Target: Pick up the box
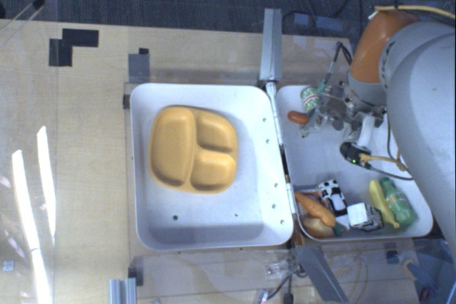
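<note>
In the right bin (324, 160), near its front edge, lies a small white box (361, 215) with dark markings. A black-and-white carton (330, 196) lies just left of it. My gripper (332, 110) hangs over the back of the same bin, well behind both, beneath the orange band (372, 46) of the arm. Close to the gripper's left side lie a small red item (298, 117) and a green-and-white packet (311, 95). I see nothing held.
The left bin (263, 224) holds a yellow divided tray (192, 147). At the front of the right bin lie an orange carrot-like piece (312, 204), a banana (378, 201) and a green bottle (397, 201). A cable with a green light (354, 152) hangs below the wrist.
</note>
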